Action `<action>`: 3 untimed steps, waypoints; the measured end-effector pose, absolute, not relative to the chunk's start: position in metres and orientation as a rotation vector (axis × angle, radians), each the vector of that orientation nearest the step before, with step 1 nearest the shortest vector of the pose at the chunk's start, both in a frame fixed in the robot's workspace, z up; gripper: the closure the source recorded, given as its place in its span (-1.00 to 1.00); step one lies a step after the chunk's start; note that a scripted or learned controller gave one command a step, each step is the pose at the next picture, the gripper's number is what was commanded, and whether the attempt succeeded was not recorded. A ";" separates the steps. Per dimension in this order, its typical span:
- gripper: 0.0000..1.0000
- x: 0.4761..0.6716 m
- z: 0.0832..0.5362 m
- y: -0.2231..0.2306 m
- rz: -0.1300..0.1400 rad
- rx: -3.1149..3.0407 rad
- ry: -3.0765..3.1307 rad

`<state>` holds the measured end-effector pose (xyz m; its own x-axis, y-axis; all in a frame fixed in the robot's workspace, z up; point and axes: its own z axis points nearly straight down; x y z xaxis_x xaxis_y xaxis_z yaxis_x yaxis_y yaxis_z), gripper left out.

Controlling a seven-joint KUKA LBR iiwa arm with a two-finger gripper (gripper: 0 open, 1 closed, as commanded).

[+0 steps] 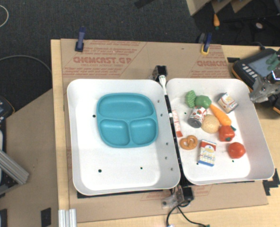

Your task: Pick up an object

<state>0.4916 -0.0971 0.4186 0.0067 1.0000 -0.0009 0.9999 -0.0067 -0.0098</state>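
Tomato (236, 150) in right bin (258, 141), near pepper (226, 133).

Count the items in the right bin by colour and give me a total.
Green: 1, broccoli
Orange: 1, carrot
Red: 2, pepper, tomato
Tan: 2, potato, pretzel
Packaged: 3, can, carton, box
Total: 9

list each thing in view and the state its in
teal divided plate: upright in the left bin, nothing on it
carrot: lying flat in the right bin
small can: tipped on its side
juice carton: lying flat
milk carton: tilted over
tomato: resting apart from the rest
pretzel: lying flat
gripper: at the right bin's rim, holding nothing seen
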 end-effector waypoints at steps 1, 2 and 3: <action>1.00 0.480 0.444 -0.083 -0.006 -2.223 -2.227; 1.00 0.480 0.426 -0.055 0.002 -2.217 -2.223; 1.00 0.479 0.415 -0.119 0.004 -2.228 -2.214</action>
